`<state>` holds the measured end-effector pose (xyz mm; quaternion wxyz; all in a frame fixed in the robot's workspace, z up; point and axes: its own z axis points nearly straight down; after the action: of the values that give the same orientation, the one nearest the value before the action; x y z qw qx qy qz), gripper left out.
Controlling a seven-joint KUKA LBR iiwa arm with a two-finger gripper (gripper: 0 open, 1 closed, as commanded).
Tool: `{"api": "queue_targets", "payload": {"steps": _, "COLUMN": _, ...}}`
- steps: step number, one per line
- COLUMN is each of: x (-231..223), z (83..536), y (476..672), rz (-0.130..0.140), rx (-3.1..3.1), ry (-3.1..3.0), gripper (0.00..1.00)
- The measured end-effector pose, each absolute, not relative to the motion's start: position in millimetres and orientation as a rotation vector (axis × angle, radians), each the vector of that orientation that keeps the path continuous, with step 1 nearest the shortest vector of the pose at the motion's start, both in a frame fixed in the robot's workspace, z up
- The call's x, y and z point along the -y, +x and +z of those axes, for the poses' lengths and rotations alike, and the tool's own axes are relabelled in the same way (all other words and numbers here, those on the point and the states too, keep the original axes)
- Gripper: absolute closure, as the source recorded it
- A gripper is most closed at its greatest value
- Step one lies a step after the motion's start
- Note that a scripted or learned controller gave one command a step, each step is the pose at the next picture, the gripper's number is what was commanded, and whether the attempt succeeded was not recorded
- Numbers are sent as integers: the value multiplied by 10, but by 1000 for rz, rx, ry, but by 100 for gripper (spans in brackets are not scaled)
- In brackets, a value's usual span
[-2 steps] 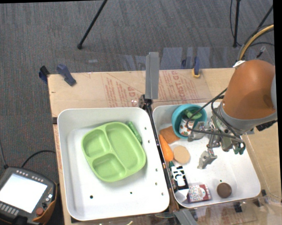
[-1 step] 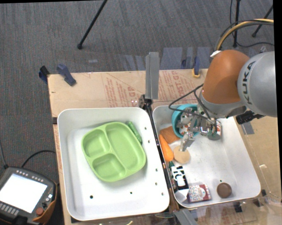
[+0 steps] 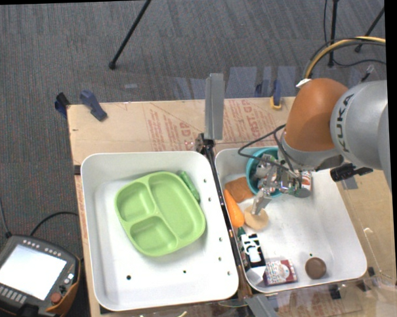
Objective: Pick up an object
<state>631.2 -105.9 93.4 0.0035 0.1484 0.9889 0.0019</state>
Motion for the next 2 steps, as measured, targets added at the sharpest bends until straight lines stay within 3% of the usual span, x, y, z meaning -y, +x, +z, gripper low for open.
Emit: {"api": "queue_targets", "payload": {"steps": 2, "x": 1103, "z": 930, "y": 6297, "rz": 3, "rx": -3059, "ry": 678, "gripper": 0}}
